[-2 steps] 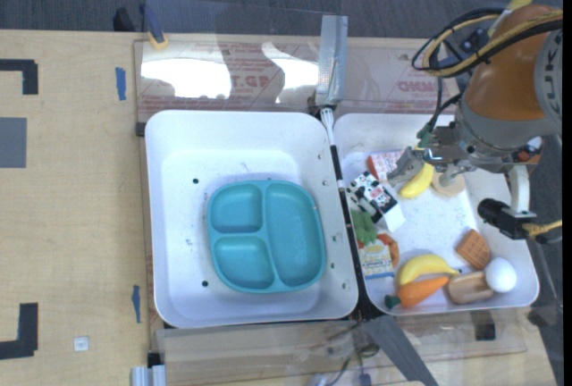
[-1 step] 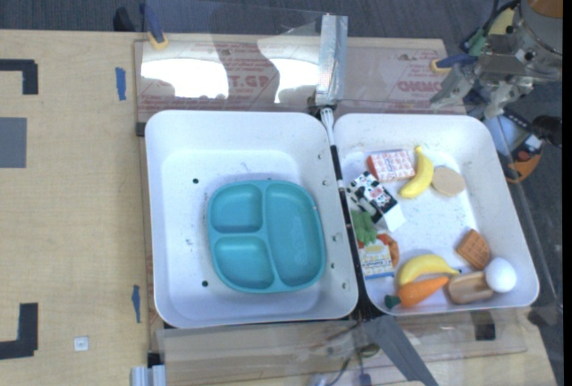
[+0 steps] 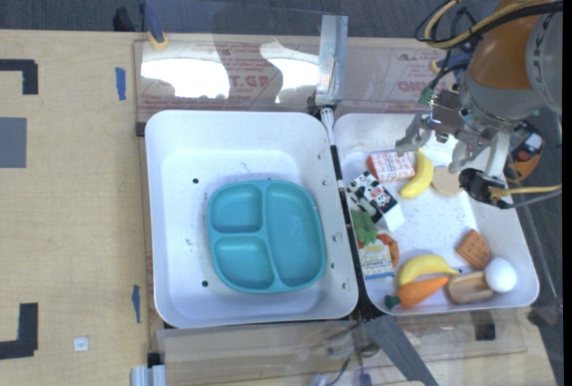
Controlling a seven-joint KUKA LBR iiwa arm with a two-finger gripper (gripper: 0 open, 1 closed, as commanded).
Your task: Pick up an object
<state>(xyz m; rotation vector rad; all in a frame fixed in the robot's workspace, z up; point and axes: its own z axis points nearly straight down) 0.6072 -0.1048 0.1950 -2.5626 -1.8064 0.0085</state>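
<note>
My gripper [image 3: 435, 146] hangs over the back of the right bin [image 3: 523, 243], open, its fingers spread wide with nothing held between them. Just below it lie a small yellow banana [image 3: 417, 179], a round tan disc [image 3: 445, 180] and a red and white box [image 3: 391, 165]. Near the front of this bin are a second banana [image 3: 425, 266], a carrot [image 3: 420, 290], a waffle piece [image 3: 473, 248], a white egg [image 3: 500, 275] and a brown bread roll [image 3: 467, 288].
The left bin [image 3: 179, 152] holds a teal divided plate [image 3: 265, 234]. A black and white item [image 3: 370, 192], a green piece [image 3: 365, 225] and a printed card [image 3: 376, 261] lie along the right bin's left wall. A clear panel [image 3: 232, 62] stands behind the bins.
</note>
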